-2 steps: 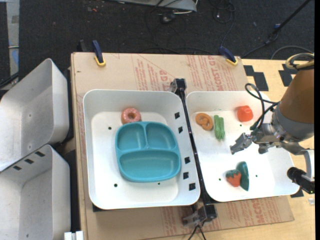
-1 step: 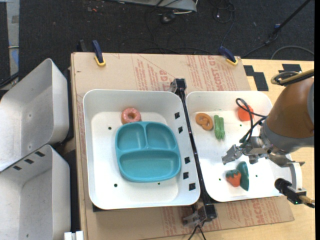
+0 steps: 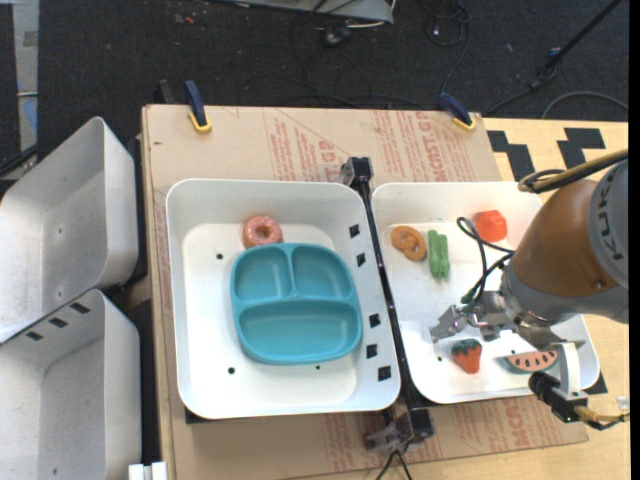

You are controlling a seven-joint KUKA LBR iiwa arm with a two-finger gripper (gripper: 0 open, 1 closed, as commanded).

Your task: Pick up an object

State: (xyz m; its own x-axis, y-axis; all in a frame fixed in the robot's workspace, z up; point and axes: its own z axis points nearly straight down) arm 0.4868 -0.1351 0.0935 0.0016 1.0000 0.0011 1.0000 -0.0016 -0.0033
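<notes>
Setting: dark floor with cables lies behind the cardboard-topped bench (image 3: 300, 138), which carries two white bins side by side.
Strawberry: we see a small red strawberry toy (image 3: 467, 354) lying in the right bin (image 3: 420, 203), near its front edge.
Tool: our tool (image 3: 452, 325) hangs just above and beside the strawberry; we cannot tell how far its grip is spread, and nothing visibly sits in it.
Right bin, other contents: a watermelon slice (image 3: 529, 359) lies just right of the strawberry, a green pod-shaped piece (image 3: 438, 253) and an orange pretzel-like piece (image 3: 408, 241) lie side by side farther back, and a red-orange block (image 3: 490, 225) lies near the back.
Left bin: the left bin (image 3: 190, 298) holds a blue divided tray (image 3: 296, 303) and a pink doughnut (image 3: 262, 231) just behind the tray.
Hidden: the arm (image 3: 575, 253) covers the right bin's right side, so we cannot say what lies beneath it.
Surroundings: two more white tubs (image 3: 60, 228) stand off the bench's left side, partly cut off.
</notes>
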